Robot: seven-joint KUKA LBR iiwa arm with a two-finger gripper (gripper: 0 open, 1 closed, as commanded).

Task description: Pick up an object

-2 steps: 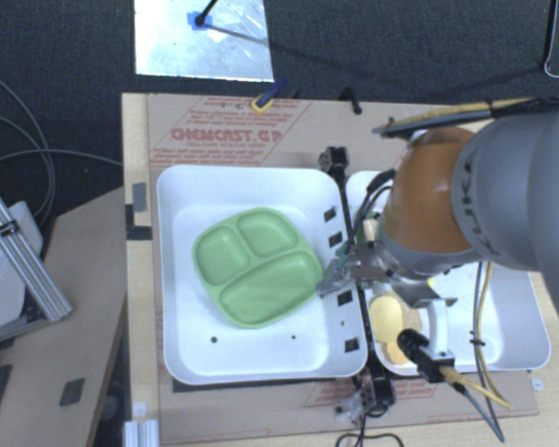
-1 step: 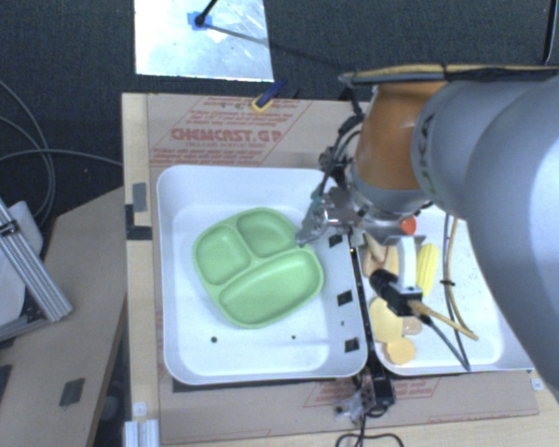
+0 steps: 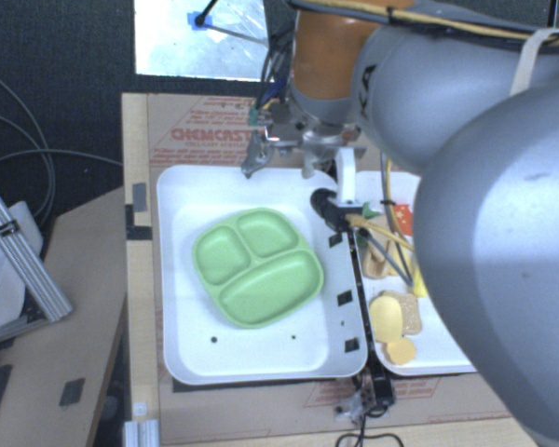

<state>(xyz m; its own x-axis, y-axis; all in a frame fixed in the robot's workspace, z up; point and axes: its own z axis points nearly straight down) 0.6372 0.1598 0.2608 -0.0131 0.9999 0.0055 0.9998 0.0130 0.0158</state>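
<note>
Left bin [image 3: 182,343]: one green divided plate [image 3: 257,266], centred. Right bin [image 3: 433,357]: yellow pieces [image 3: 388,319] at 6 o'clock. Jaws' state: cannot tell.

The arm [image 3: 484,222] is built of large, smooth, rounded grey shells, with a glossy orange band [image 3: 340,40] above the wrist. A thin yellowish cable [image 3: 419,15] and a pale strap [image 3: 533,54] lie across the casing, and a cluster of metal fittings with blue and green wires [image 3: 268,101] sits below the band.
</note>
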